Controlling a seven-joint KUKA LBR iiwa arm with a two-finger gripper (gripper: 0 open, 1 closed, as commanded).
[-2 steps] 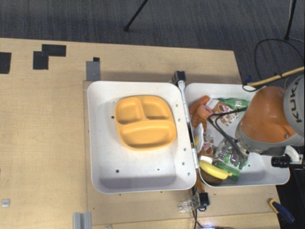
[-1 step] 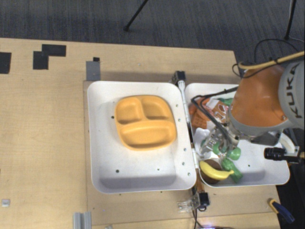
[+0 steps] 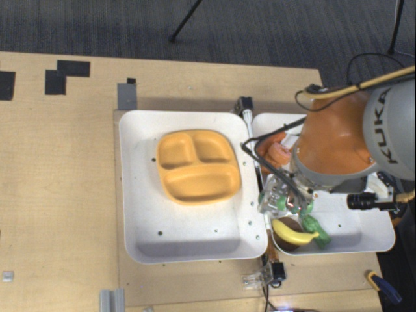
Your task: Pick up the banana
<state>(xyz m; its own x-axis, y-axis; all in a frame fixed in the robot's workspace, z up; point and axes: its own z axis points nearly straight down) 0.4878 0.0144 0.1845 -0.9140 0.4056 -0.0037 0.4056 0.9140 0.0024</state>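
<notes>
The yellow banana [image 3: 292, 233] lies at the front left corner of the right bin [image 3: 364, 239], partly over a dark brown object. My gripper [image 3: 283, 200] hangs just above and behind the banana, at the bin's left wall. The banana looks to lie free in the bin, apart from the gripper. The arm's orange band [image 3: 331, 135] covers most of the right bin.
A green item [image 3: 316, 230] touches the banana's right end. An orange-red item [image 3: 278, 152] sits at the back left of the right bin, partly under the arm. In the left bin [image 3: 140, 174] lies a yellow-orange divided plate [image 3: 197, 166].
</notes>
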